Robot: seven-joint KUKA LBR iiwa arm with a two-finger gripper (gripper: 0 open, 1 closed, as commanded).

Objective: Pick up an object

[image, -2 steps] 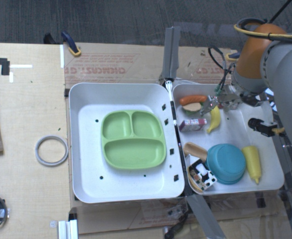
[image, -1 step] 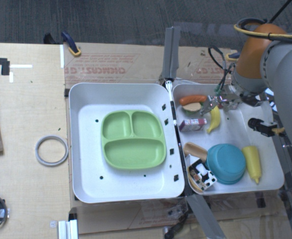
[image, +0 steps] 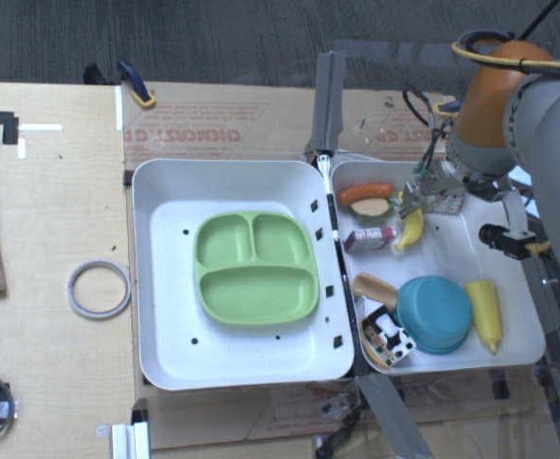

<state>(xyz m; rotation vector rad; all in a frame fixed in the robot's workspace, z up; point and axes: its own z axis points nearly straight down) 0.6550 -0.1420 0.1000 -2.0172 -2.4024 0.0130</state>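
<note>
one small yellow banana [image: 410, 229], curved, just below the hand [image: 416, 196]; finger state unclear

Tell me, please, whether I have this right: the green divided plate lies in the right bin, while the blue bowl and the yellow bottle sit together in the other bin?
Not quite: the camera view shows the green divided plate in the left bin. The blue bowl and the yellow bottle do sit together in the other bin, the right bin.
</note>
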